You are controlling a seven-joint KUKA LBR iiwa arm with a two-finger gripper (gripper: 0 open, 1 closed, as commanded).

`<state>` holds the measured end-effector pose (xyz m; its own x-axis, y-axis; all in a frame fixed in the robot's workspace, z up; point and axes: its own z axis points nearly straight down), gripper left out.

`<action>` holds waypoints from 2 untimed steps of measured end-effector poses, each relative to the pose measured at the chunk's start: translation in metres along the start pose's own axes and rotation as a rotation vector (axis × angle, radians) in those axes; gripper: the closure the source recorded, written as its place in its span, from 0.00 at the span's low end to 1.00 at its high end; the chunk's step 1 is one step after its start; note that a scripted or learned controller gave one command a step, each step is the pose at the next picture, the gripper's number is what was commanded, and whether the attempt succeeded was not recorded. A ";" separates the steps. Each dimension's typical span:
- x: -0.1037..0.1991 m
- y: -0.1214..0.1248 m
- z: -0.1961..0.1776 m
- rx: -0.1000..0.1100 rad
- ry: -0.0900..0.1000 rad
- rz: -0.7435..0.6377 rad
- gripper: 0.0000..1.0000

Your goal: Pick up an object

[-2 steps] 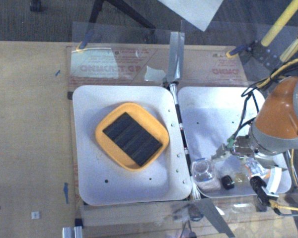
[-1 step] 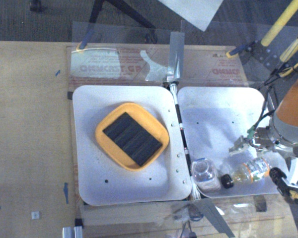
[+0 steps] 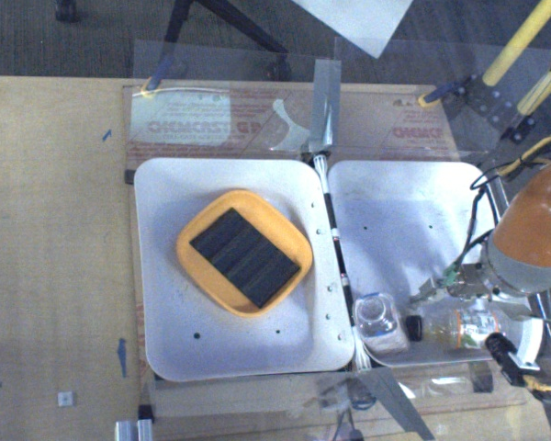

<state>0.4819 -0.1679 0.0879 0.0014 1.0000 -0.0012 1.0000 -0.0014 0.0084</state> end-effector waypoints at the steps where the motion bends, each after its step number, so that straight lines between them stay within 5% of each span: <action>1: 0.062 0.027 0.000 -0.002 -0.001 0.208 0.00; 2: 0.006 0.064 -0.048 0.009 0.000 0.159 0.00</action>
